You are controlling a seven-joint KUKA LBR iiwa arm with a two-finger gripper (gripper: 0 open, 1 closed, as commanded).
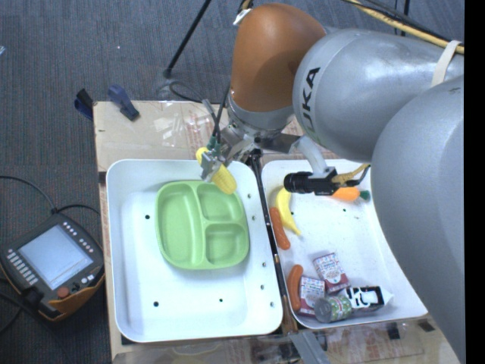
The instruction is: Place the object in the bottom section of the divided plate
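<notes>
Tool point(214, 160) gripping yellow corn point(222, 177) over green plate's point(176, 226) upper right rim (left bin point(125, 279)), bare white floor around plate

The bench bears two white bins point(125, 279) and one green divided plate point(201, 224). There are two sausages point(280, 228), one banana point(284, 207), one carrot point(345, 194) and two sauce packets point(328, 266).

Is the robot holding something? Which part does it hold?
Yes, the gripper pinches a yellow corn cob by its upper end, above the green plate.
</notes>
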